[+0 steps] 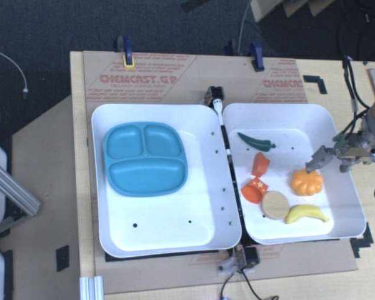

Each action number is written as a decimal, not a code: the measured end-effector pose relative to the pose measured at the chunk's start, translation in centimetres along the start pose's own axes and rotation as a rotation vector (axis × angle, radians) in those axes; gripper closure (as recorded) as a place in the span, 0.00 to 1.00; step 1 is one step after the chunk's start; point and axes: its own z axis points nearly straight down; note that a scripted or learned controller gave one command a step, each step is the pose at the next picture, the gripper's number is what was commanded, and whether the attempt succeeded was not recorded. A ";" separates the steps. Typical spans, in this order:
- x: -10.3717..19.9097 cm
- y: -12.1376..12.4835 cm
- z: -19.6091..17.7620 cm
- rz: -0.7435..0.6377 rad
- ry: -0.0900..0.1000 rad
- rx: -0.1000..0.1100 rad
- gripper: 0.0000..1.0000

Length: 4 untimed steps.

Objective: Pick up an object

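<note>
The left bin (112, 230) carries a blue divided plate (146, 159) in its upper left part, close to the bin's left wall, with the rest of the white floor bare. The right bin (287, 120) sits touching it along the middle seam. Near this bin's upper left lies a dark green pepper (257, 142). Below it, toward the left wall, stand an orange-red piece (260, 164) and a red piece (254, 190), just beside each other. A tan round disc (275, 205) rests next to the red piece, toward the front edge. A yellow banana (307, 214) lies just right of the disc, near the front right corner. Above the banana sits an orange pumpkin (307, 182). The gripper (319, 161) hangs over the right wall, its dark tip just above the pumpkin's upper right; whether the claw is spread or pressed together cannot be told.
</note>
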 end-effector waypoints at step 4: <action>-0.4 0.0 10.8 -0.004 -0.003 -0.012 0.00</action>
